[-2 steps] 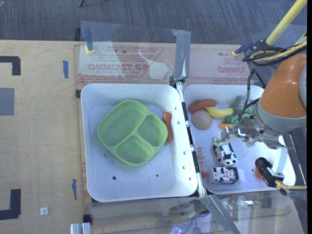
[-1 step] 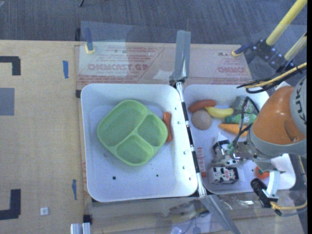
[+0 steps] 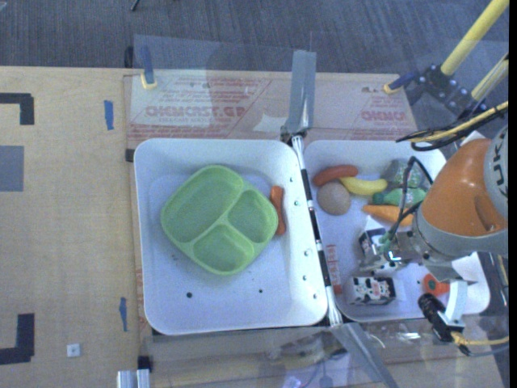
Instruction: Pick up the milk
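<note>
While my arm is reaching in from the right over the right-hand bin, the milk is lying flat on the white floor near that bin's front edge, not yet lifted. It is a small carton with black-and-white patches, boxy and flat-sided, probably light and easy to tip. My gripper is hanging just behind the carton, close above it, and I cannot tell what state it is in: the metal parts are blurring together at this slant, and nothing is showing clamped in it. By my reading the pick is at the approach stage, with the descent, the squeeze and the lift all left to do. Toward the back of the same bin, toy food is lying in a cluster: a red sausage, a yellow banana, a round brownish ball, an orange carrot and something green, all smooth and plastic-looking. Across the divider, the left bin is holding a green three-compartment plate, glossy and rounded, with a small orange piece sitting just beside its right rim.
</note>
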{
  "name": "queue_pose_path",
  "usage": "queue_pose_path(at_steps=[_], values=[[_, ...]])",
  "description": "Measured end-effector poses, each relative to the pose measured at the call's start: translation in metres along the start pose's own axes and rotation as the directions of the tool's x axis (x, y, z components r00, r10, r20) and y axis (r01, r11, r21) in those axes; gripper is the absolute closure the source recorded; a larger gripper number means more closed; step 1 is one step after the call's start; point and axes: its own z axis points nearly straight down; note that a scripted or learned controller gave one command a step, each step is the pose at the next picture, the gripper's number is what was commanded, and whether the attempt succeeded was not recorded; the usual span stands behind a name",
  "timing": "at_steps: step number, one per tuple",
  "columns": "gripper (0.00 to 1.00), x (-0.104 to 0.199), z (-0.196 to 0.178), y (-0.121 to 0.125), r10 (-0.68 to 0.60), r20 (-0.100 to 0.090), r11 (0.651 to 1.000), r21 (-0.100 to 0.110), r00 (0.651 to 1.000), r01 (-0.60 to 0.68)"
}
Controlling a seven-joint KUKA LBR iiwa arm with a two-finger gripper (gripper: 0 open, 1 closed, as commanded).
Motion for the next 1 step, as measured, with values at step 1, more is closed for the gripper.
queue_pose_path(at_steps=[1], values=[[1.0,0.0122,0.0079,0.0256,-0.052,0.002,0.999,-0.002,0.999,0.052]])
